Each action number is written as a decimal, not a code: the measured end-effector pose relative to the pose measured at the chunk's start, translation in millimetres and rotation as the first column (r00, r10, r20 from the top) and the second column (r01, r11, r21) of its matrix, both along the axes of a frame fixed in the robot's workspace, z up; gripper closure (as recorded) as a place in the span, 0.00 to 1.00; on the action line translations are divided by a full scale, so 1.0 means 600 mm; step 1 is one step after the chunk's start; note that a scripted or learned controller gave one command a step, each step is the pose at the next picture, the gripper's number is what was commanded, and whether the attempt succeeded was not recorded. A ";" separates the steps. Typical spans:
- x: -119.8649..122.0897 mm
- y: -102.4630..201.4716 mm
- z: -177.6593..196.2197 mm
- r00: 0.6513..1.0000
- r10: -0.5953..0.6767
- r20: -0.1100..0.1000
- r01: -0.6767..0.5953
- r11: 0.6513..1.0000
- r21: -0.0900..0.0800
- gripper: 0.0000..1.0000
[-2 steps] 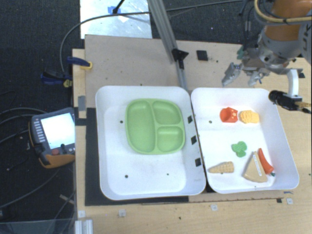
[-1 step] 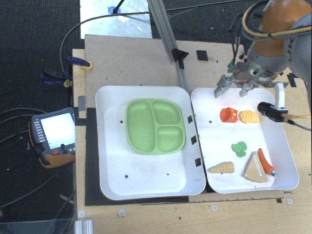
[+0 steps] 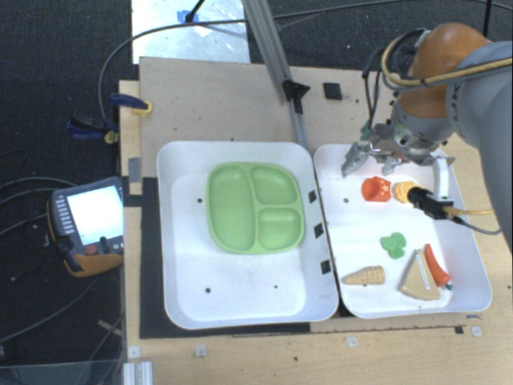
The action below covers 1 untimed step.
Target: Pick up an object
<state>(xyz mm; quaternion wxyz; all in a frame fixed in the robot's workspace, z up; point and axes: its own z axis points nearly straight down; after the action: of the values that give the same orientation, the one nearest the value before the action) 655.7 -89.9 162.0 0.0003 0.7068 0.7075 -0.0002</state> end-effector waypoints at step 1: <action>0.006 0.002 -0.067 1.000 0.002 0.001 -0.002 1.000 0.000 0.00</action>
<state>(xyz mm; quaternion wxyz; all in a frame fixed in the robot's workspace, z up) 659.4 -88.6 121.5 0.0007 0.7061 0.7081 0.0001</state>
